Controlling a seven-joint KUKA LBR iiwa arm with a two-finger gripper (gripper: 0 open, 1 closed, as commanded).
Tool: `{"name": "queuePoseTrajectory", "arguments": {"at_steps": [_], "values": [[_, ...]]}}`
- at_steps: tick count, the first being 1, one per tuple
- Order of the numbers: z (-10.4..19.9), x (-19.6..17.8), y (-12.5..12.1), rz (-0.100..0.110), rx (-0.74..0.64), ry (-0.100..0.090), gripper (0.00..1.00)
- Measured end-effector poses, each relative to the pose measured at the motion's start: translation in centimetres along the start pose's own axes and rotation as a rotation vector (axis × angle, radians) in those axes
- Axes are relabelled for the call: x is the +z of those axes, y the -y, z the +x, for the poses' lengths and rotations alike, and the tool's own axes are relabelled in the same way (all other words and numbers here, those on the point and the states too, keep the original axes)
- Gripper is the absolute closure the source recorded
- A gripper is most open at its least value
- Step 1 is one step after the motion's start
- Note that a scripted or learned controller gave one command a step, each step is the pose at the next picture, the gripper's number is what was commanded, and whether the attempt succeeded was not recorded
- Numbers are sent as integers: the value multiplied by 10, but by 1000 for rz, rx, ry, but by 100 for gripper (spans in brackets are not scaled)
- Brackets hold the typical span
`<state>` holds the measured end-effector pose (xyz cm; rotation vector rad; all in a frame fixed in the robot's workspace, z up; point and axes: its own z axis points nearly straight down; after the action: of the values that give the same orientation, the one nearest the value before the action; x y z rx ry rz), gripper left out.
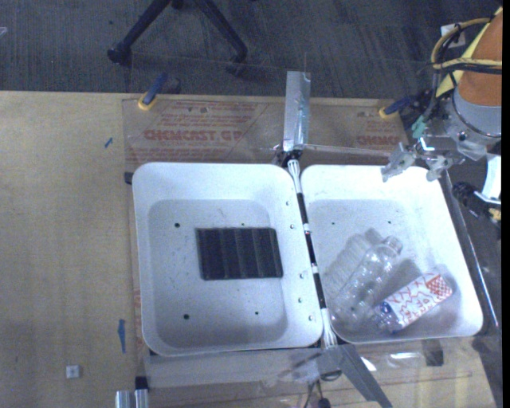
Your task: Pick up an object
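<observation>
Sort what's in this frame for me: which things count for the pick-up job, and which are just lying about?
For the job:
- tool, above the right bin's far edge
- clear plastic bottle lying in the right bin
- red-and-white patterned packet beside it, same bin
- dark ribbed pad lying flat in the left bin

Lying about:
- clamps on the bench's far edge
- tripod legs on the floor

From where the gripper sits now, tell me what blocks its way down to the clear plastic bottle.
Nothing visible does. The gripper sits over the right bin's far rim; the clear plastic bottle lies uncovered, a red-patterned packet beside it.
</observation>
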<state>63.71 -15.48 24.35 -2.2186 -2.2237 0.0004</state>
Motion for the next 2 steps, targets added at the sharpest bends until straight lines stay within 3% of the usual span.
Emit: {"name": "queuePoseTrajectory", "arguments": {"at_steps": [1, 2], "values": [[-20, 93, 86, -1, -58, 0, 0], [-42, 41, 105, -6, -389, 4, 0]]}}
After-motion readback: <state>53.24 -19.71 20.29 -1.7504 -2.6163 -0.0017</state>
